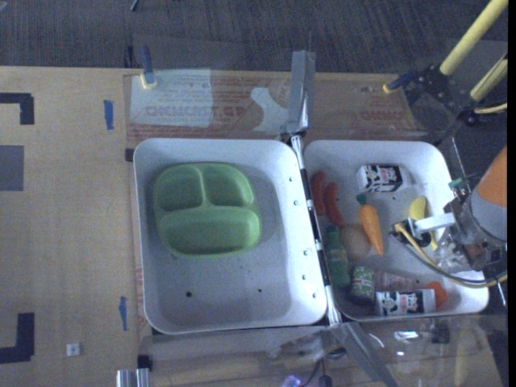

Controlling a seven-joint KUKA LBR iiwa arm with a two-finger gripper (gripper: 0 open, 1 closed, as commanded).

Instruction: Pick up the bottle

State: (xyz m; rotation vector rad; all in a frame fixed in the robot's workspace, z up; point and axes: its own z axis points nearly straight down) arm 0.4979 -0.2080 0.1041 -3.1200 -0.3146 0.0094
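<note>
While the gripper (448,242) hangs low over the right-hand bin (431,153), close to its right wall, cables and wrist parts crowd it, so I cannot tell whether it is spread or pressed together, and nothing can be seen pinched in it. Just below and left of it lies the bottle (405,301), on its side along the bin's near wall, white label up and orange cap (435,292) pointing toward the gripper. A yellow fruit (417,209) sits just up and left of the gripper. Further left, a carrot (371,226) lies with its tip toward the near wall, and a green packet (363,281) touches the bottle's far end. Beyond the carrot, a small carton (380,178) stands near the back wall. Well away to the left, the other bin (153,297) holds a green divided plate (207,209).
</note>
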